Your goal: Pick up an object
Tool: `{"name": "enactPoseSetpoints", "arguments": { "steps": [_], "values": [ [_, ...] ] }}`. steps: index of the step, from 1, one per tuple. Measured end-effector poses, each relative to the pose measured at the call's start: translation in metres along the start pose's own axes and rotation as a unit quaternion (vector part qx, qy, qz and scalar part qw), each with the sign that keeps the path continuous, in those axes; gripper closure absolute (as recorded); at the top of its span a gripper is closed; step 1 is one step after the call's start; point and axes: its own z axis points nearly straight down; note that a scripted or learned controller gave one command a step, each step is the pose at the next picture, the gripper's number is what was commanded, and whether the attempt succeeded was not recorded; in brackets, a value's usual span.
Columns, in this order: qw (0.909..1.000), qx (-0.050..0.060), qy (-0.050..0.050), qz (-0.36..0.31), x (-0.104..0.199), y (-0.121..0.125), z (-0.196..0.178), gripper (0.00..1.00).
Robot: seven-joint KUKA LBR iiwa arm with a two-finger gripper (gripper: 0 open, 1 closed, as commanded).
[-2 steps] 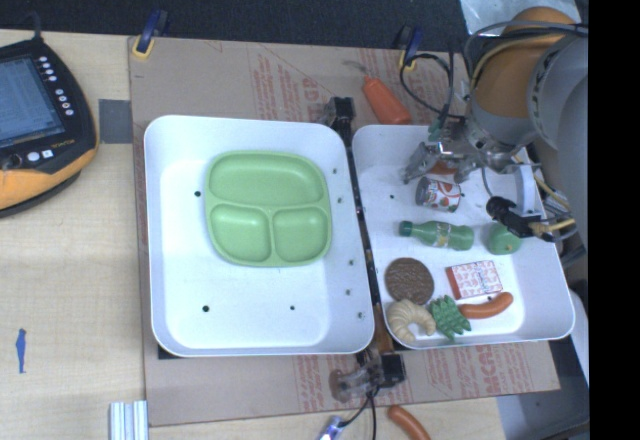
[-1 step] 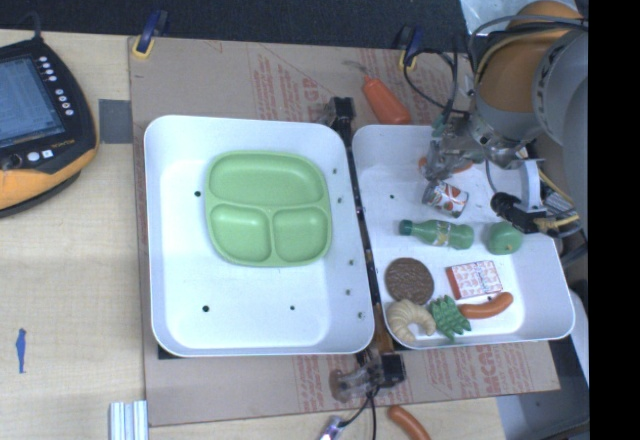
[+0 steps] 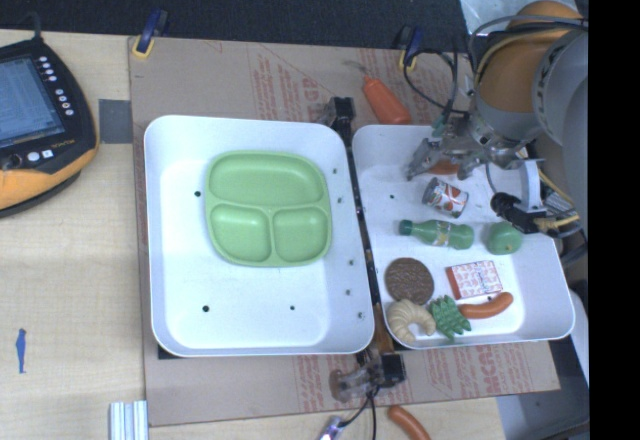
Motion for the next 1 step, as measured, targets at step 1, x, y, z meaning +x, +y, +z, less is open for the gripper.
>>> {"name": "enactPoseSetpoints", "arguments": {
  "steps": [1],
  "values": [
    [1.0, -0.001, 0.001, 0.004, -0.0687, -0.1174, -0.0482, 0.0]
  ]
}}
